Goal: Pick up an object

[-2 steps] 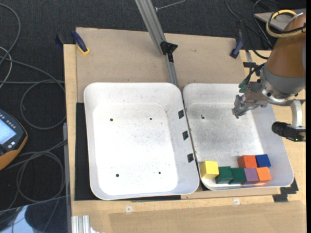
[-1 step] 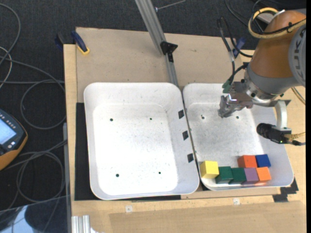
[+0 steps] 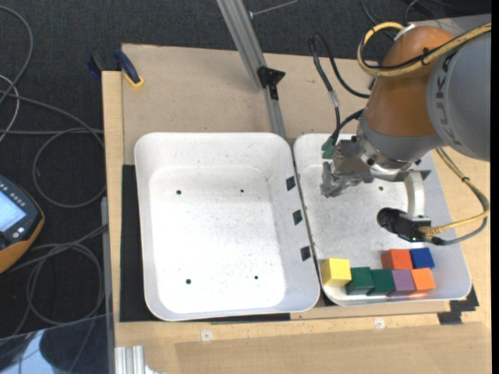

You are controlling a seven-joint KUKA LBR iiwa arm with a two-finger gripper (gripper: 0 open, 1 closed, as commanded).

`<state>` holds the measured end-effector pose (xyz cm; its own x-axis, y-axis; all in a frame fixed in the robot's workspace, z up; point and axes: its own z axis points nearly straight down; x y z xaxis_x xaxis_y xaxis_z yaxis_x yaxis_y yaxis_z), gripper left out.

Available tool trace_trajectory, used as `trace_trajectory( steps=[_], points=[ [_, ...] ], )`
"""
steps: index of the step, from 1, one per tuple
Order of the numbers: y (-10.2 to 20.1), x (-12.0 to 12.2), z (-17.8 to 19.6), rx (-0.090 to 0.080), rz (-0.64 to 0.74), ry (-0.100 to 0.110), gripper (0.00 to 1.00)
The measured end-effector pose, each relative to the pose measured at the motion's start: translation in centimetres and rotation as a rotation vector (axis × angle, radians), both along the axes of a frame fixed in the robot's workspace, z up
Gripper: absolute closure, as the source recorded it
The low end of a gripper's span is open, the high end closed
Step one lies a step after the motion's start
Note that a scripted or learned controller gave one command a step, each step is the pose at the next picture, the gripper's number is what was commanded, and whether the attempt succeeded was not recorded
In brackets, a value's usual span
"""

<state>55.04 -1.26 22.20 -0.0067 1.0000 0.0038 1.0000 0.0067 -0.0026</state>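
While claw (image 3: 334, 184) hovers over right bin (image 3: 343, 224) | arm lettering unreadable

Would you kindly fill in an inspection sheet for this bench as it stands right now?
Surface: wooden bench with left bin and right bin side by side.
Job's things: blocks clustered at the right bin's near edge, including yellow block, green block, orange block, blue block.
Clutter: blue-yellow tool at the bench's far-left corner.
Grippers: gripper over the right bin, away from the blocks.
Cables: black cables on the floor.
Surroundings: dark carpet, metal pole.
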Motion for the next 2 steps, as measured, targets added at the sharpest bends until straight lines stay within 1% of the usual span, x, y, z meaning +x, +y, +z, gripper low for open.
trace_trajectory(
  steps=[1, 2],
  points=[
    [5.3, -0.7, -0.3, 0.0, 0.0, 0.0, 1.0],
    [10.0, -2.9, 1.6, -0.001, 0.0, -0.002, 1.0]
  ],
)
